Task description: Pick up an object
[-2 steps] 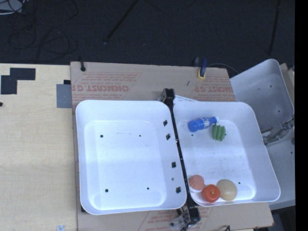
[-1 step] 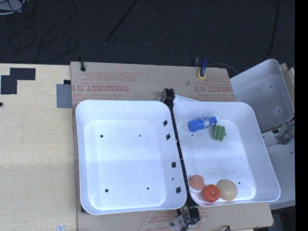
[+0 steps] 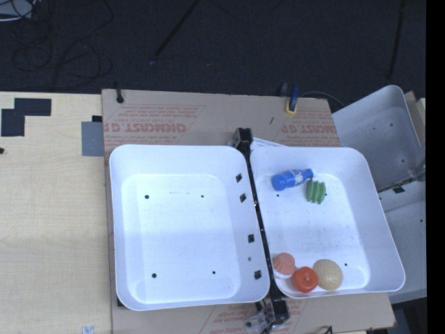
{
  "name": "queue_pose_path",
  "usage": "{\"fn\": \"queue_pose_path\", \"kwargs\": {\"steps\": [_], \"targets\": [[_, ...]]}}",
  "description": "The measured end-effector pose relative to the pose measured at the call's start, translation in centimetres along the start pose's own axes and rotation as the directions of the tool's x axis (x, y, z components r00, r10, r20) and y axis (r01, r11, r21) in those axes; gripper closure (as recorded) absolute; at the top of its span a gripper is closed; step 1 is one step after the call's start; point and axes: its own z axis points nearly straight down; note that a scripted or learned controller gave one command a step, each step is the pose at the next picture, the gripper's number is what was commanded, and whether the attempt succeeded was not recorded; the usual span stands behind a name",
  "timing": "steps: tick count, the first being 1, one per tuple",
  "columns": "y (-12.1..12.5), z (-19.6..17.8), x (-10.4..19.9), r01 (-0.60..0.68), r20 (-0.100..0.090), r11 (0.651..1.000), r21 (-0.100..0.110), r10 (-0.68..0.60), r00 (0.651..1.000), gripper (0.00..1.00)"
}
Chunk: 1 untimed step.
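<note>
The right bin (image 3: 368, 207) holds several small objects. A blue bottle (image 3: 291, 179) lies on its side near the bin's far edge, with a green ridged piece (image 3: 316, 191) just to its right. At the near edge sit a pale pink round piece (image 3: 284, 263), a red tomato-like ball (image 3: 304, 279) and a beige ball (image 3: 328, 273), close together.
The left bin (image 3: 118, 207) stands beside the right one, joined by a black divider with clips (image 3: 252, 214). Both rest on a cardboard sheet (image 3: 174, 120) over a wooden bench. A grey metal plate (image 3: 389, 134) stands at the right.
</note>
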Motion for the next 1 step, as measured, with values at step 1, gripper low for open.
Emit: {"fn": "queue_pose_path", "kwargs": {"steps": [1], "targets": [[-0.78, 26.73, -2.50, -0.008, -0.008, 1.000, 0.028, 0.008, 1.000, 1.00]]}}
